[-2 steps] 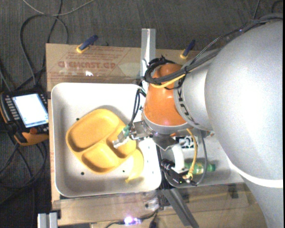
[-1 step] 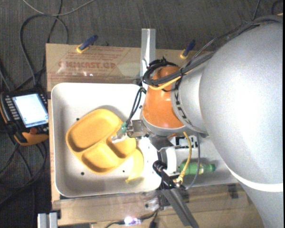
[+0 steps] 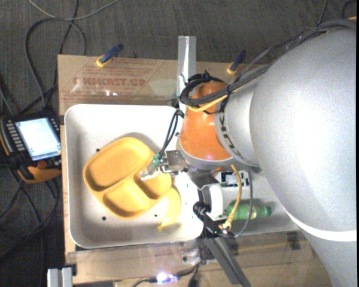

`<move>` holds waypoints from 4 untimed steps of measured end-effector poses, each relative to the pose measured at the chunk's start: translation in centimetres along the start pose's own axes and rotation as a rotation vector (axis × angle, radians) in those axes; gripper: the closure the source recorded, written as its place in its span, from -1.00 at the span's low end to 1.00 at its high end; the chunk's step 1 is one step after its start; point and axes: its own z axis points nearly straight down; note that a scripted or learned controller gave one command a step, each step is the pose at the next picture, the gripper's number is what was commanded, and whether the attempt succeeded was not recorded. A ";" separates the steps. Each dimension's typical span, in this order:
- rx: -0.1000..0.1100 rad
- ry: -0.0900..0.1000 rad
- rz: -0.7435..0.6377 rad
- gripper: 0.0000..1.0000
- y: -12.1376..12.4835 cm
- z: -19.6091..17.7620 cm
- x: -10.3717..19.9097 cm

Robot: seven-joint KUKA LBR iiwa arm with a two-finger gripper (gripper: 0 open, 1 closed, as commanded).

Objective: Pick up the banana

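We are seeing the banana [image 3: 172,211] lying in the left bin [image 3: 78,160], toward its near right corner, with its far end tucked against the near right edge of a yellow divided tray [image 3: 122,172] and its tip pointing toward the near wall. The gripper [image 3: 167,163] is hanging just beyond the banana, over the right edge of the tray, close to the wall between the bins. The orange band [image 3: 203,133] and the grey arm [image 3: 299,136] are covering most of it, so we cannot tell how its jaws are standing, and nothing is showing between them. In the right bin [image 3: 275,219], a green bottle [image 3: 248,211] is lying on its side, partly under the arm.
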 end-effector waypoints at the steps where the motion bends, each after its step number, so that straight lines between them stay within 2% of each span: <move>1: -0.004 -0.001 -0.038 -1.00 -0.3 0.1 0.0; 2: -0.021 0.001 0.129 -1.00 0.2 0.1 0.2; 3: 0.082 0.007 -0.078 -1.00 -2.6 -4.1 -3.6; 4: 0.084 0.006 -0.044 -1.00 -2.8 -4.1 -6.1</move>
